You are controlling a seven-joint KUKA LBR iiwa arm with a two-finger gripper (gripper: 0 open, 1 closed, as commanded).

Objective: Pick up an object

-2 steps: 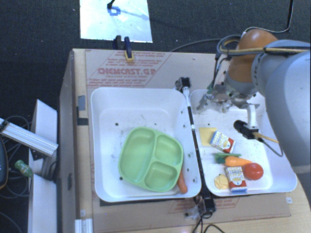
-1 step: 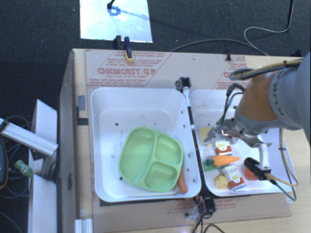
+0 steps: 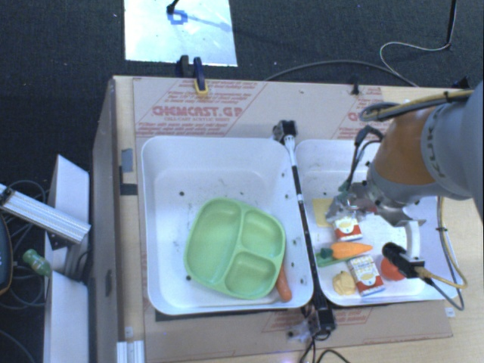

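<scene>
— Where is your claw (image 3: 346,209)?

— I have it low in the right bin (image 3: 325,156), directly over a small red-and-white carton (image 3: 346,228). I cannot tell its state.

— What lies around it?

— A toy carrot (image 3: 351,250) just below the carton, a second carton (image 3: 366,272) beneath that. In the left bin (image 3: 166,203) I see a green divided plate (image 3: 236,247) and an orange sausage (image 3: 283,285).

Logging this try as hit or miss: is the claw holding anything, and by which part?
Cannot be told. The claw sits right over a small red-and-white carton in the right bin, but no grip shows.
</scene>
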